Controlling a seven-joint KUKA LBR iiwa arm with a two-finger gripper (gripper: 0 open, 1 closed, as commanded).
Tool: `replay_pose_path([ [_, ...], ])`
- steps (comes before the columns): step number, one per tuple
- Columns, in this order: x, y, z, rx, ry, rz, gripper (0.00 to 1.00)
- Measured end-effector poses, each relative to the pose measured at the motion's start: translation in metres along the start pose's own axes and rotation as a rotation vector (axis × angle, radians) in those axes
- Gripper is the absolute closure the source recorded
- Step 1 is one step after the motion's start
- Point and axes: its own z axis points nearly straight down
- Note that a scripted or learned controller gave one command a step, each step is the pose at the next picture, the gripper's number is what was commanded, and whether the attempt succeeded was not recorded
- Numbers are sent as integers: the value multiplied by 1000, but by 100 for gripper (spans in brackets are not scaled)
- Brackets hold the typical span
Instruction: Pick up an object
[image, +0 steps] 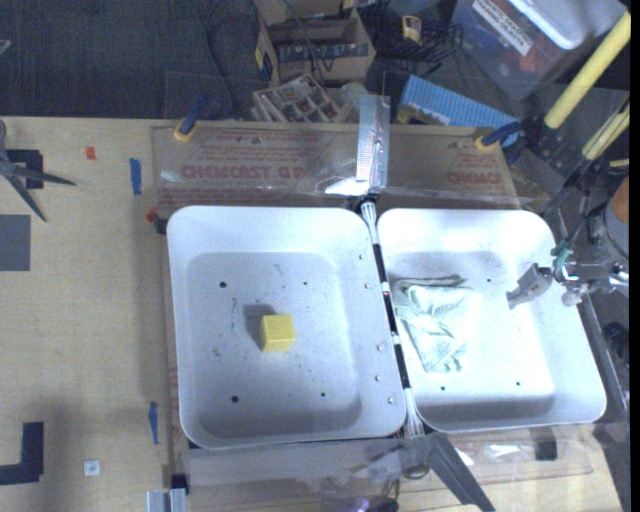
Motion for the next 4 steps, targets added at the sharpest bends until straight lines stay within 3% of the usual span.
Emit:
replay_pose_path([
  [1,-7,85,80,-4,-2,-51,0],
  [2,-24,145,128,9,17,142,0],
  [3,-26,148,116,-6,2,138,100],
  [4,23,143,20,-3,-2,285,100],
])
